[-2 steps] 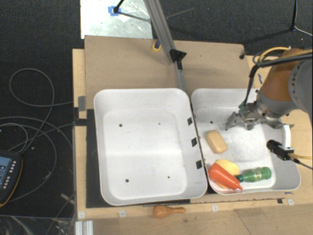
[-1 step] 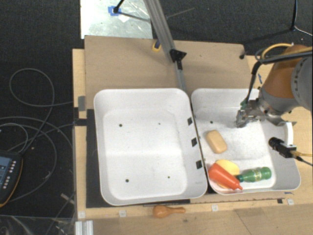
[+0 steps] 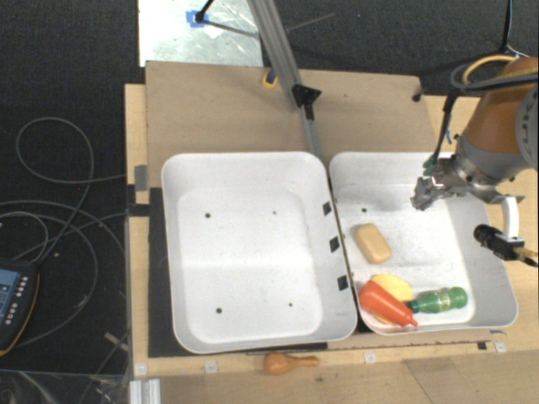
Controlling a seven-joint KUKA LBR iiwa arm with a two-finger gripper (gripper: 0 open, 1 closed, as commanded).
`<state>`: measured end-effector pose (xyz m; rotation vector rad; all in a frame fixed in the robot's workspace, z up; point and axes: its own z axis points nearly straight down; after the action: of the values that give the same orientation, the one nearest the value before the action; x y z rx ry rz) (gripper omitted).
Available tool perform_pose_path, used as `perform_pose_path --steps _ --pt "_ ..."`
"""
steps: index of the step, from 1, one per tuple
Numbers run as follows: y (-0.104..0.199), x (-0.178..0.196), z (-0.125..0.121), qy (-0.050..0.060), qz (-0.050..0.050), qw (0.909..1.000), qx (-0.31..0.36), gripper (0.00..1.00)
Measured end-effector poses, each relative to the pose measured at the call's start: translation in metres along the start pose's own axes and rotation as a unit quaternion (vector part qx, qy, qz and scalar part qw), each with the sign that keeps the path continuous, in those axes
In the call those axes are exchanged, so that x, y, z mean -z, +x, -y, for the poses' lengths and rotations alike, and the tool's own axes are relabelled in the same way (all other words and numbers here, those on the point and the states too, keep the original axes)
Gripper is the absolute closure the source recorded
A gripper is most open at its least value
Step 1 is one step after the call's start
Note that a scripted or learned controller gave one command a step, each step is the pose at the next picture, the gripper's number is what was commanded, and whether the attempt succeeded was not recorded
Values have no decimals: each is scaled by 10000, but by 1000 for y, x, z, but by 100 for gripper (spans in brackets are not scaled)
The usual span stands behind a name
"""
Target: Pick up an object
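Observation:
The right bin holds a tan bread-like block near its middle left. At its front lie a yellow piece, an orange carrot-like object and a green bottle, bunched together. My gripper hangs over the back right part of this bin, to the right of and behind the tan block. Nothing shows between its fingers. The grey arm with its orange band comes in from the right.
The left bin sits beside the right one, joined by black clips. A small orange-brown object lies on the bench in front of the bins. A grey pole slants down at the back.

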<state>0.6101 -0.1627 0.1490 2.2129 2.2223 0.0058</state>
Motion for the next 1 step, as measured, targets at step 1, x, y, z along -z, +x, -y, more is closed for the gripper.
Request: perform_pose_path --steps 1 --pt "0 55 -2 -7 4 10000 7 100"
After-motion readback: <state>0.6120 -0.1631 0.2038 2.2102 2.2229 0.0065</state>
